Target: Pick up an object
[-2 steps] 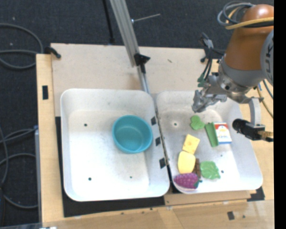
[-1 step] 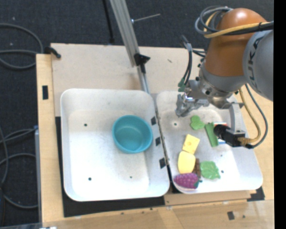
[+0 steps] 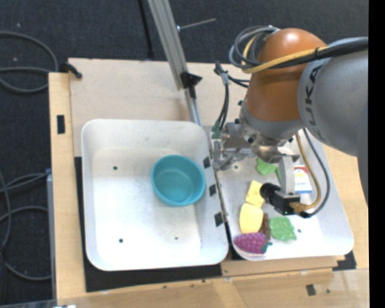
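Observation:
The grey arm with its orange band [image 3: 285, 76] hangs over the right bin [image 3: 337, 230] and hides much of it. Its gripper [image 3: 228, 149] sits low at that bin's left edge, close to the divide between the bins. Just to its right lies a small green piece [image 3: 265, 167]. Nearer the front are a yellow wedge [image 3: 255, 192], a yellow block [image 3: 251, 218], a purple bunch of grapes [image 3: 251, 242] and a green leafy item [image 3: 282, 228]. A white box with orange and blue print [image 3: 300, 178] lies partly under the arm. Nothing shows between the gripper and these objects.
The left bin [image 3: 115, 236] holds a blue bowl [image 3: 177, 179] near its right side. A slanted metal rail [image 3: 170, 37] rises behind the bins. A black cable fitting [image 3: 277, 199] hangs from the arm over the right bin. Black cables loop across the floor at left.

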Controlling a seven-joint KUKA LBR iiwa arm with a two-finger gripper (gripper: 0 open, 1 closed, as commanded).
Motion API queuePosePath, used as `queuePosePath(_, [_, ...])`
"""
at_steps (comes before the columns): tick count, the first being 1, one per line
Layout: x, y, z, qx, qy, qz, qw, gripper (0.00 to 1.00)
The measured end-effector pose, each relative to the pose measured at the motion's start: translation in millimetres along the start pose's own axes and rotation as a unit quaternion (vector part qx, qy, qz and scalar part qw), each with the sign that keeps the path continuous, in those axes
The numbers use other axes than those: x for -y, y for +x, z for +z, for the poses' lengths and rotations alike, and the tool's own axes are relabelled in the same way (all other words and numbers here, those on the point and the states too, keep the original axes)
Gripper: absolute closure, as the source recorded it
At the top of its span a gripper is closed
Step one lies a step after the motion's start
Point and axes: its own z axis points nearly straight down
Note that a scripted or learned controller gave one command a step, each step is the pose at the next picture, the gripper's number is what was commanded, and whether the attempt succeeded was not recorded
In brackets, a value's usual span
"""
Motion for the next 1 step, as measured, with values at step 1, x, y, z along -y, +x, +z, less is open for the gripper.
queuePosePath(1, [9.2, 48.5, 0.4, -0.001, 0.000, -0.001, 1.0000, 1.00])
